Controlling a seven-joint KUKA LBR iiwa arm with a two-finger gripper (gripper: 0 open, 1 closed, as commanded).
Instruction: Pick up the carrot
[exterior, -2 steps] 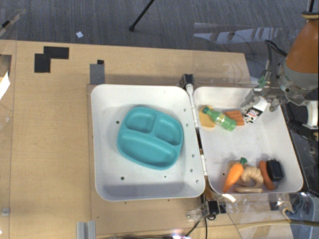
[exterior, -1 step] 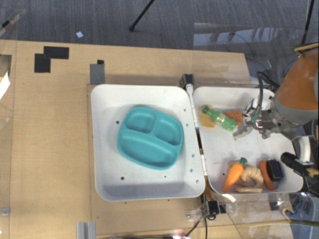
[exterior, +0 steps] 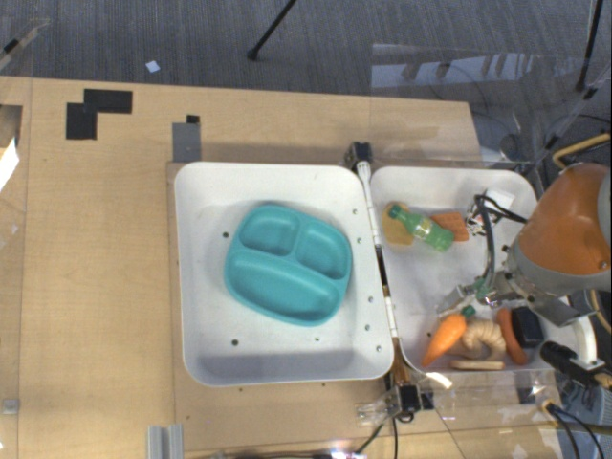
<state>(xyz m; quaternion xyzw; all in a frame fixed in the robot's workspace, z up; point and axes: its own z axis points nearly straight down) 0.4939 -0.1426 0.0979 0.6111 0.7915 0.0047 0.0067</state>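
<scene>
The carrot (exterior: 444, 338) is orange with a small green top. It lies tilted in the front of the right bin (exterior: 421, 275), its tip pointing at the front left corner. My gripper (exterior: 473, 299) hangs directly over the carrot's green top end, under the grey wrist and the orange band (exterior: 574, 223). It is open, and nothing sits between its fingers. The arm hides the right side of this bin.
Beside the carrot lie a beige pastry (exterior: 483, 338), a wooden stick (exterior: 476, 362) and a red-brown sausage (exterior: 515, 338). A green bottle (exterior: 421, 228) and an orange piece (exterior: 450, 224) lie at the bin's back. The left bin (exterior: 201, 352) holds a teal divided plate (exterior: 287, 264).
</scene>
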